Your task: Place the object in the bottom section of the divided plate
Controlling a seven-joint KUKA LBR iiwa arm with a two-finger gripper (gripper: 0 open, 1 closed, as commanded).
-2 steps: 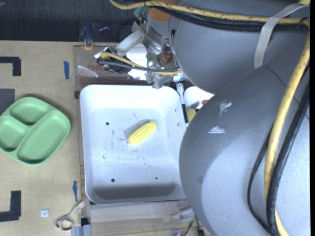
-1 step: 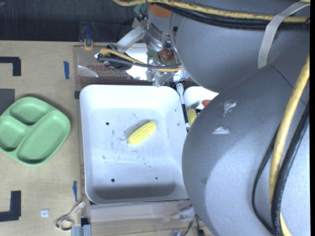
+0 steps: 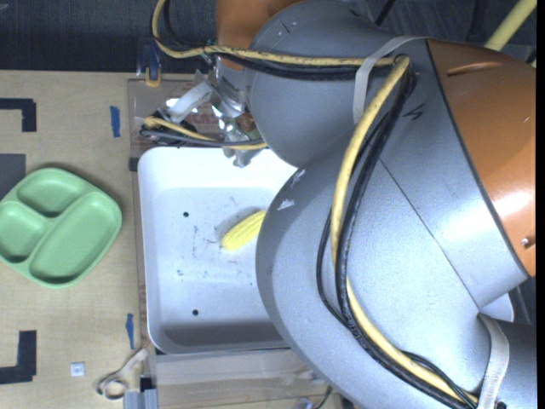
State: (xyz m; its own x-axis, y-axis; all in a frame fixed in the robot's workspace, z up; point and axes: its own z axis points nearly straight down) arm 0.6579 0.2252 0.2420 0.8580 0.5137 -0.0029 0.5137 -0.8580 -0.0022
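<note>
A green divided plate (image 3: pixel 58 227) lies on the wooden bench at the left, with two small sections on its upper left and one large section on its lower right. A yellow corn cob (image 3: pixel 242 230) lies inside the white bin (image 3: pixel 170 254), partly hidden behind the arm's grey body. The gripper (image 3: pixel 223 119) shows at the bin's far rim, above the corn, with metal parts and cables around it. Its fingers are too cluttered to read.
The large grey and orange arm (image 3: pixel 400 194) covers the right half of the view and most of the bin. Blue tape marks (image 3: pixel 115 120) and black corner marks (image 3: pixel 25 113) sit on the bench around the plate.
</note>
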